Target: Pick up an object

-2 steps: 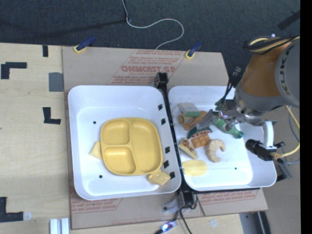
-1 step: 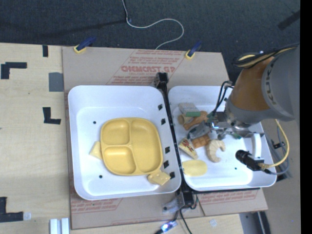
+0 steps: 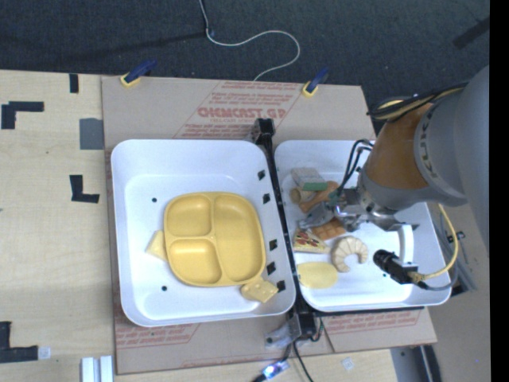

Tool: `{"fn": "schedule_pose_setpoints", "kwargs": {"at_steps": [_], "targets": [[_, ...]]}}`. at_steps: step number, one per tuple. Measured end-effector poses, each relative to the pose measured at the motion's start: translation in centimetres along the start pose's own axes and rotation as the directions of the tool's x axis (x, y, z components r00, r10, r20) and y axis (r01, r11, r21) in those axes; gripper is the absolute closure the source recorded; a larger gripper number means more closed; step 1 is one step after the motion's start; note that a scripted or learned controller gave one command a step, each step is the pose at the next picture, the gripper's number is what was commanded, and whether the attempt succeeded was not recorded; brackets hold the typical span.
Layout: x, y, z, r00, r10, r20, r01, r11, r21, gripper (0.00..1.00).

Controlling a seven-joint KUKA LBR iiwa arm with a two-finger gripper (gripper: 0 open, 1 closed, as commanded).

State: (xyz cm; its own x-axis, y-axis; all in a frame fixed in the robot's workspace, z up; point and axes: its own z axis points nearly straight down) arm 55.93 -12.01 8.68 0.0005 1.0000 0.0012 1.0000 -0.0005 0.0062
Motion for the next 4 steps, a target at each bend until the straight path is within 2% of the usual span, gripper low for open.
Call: {"fn": "schedule_pose_setpoints", "kwargs": {"at_steps": [1,2,3,4], "targets": [[0.1,-0.1,-0.9,1.000,-0.003,0.001,0.003,1.000,0.002,1.00],[1.0,0.4,-5.8,1.000,-0.002,0.001,0.002,1.000,0.007,1.00],[0.6,-0.4,-10.8,1.000,-0.001,0.001,0.001,1.000,0.005,1.00],[0.7,-0.4,-13.8,1.000,-0.002,0.001,0.002,1.000,0.007,1.00]]}}
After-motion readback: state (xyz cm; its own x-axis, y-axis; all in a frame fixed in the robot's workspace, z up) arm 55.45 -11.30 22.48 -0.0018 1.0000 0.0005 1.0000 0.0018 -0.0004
